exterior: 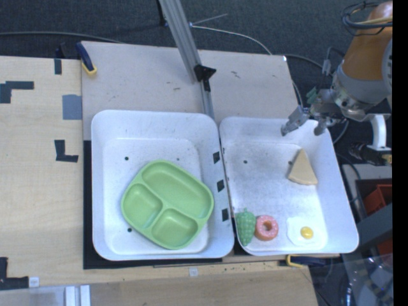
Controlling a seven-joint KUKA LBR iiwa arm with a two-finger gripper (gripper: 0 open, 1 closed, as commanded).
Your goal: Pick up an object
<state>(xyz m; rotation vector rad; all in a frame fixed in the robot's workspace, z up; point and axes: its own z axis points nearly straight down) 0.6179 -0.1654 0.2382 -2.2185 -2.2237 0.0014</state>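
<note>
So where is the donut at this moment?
The donut lies in the right bin, near its front edge, between the green toy on its left and the fried egg on its right.

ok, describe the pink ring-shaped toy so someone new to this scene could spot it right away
Look at the right-hand white bin, then along its near edge, where small toys sit in a row. The donut is second from the left, between a green leafy piece and a fried egg. It is the one round pink ring with a hole in the middle.
</note>
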